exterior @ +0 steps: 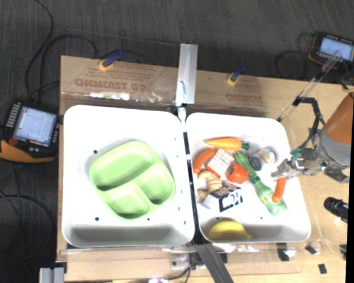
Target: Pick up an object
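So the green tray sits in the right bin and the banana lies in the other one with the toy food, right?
Not quite. The camera view shows the green tray in the left bin, not the right. The banana does lie in the other one, the right bin, with the toy food.

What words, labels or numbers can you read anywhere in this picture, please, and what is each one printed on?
"CHEMCAST GP", in red, on the clear sheet behind the left bin; it seems repeated on the right, too faint to confirm.
Black-and-white card in the right bin: marks too blurred to read.
Red-and-white packet: print too small.
Handheld screens and: unreadable.
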Robot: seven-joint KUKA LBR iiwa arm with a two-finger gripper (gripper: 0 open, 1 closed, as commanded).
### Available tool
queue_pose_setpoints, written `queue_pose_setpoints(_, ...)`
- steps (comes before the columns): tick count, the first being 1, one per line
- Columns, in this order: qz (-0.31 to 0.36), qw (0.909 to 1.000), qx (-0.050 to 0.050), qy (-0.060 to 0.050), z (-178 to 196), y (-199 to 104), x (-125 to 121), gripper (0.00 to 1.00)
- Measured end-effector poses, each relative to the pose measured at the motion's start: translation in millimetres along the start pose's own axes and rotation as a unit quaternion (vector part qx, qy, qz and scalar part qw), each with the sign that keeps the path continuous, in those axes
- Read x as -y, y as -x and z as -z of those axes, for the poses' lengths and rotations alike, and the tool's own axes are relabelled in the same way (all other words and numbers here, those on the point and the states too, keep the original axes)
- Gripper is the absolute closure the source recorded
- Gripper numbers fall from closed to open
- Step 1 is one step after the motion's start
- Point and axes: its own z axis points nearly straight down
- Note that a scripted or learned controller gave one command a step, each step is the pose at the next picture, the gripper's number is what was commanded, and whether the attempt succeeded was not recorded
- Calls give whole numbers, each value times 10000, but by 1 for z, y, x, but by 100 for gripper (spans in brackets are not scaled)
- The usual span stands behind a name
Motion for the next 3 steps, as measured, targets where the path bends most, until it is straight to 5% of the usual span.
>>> queue_pose_setpoints(1,76,9999,48,67,-94,2,-51,0)
queue_pose_setpoints(2,482,9988,43,74,-94,7,-9,0)
queue_pose_setpoints(3,486,9988,30,73,-86,5,-9,100)
